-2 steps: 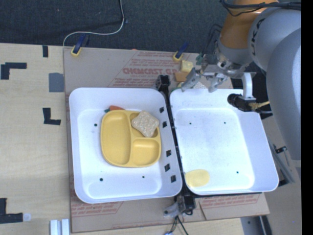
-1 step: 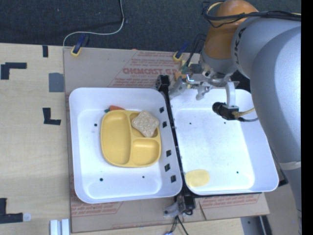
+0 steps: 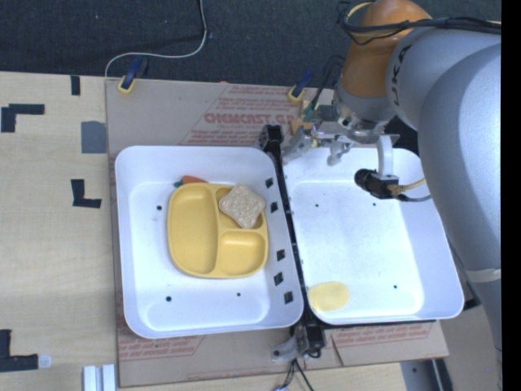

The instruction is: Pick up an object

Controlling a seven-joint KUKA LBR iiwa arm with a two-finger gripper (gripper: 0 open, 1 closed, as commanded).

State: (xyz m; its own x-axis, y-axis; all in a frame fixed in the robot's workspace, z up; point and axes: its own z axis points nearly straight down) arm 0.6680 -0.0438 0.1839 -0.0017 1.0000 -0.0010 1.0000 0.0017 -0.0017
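A yellow divided plate (image 3: 213, 233) lies in the left bin (image 3: 138, 300). A tan, speckled square piece (image 3: 242, 205) rests on the plate's upper right compartment. A small orange and green thing (image 3: 190, 179) peeks out behind the plate's far edge. A pale yellow flat disc (image 3: 328, 296) lies at the near left corner of the right bin (image 3: 423, 292). My gripper (image 3: 346, 141) hangs over the far edge of the right bin, well away from the disc and to the right of the plate. Nothing is visible in it.
A black divider strip (image 3: 283, 235) runs between the two bins. Cables and a black fitting (image 3: 376, 182) hang off the wrist over the right bin's far part. Yellow and blue clamps (image 3: 129, 78) hold the cardboard sheet under the bins.
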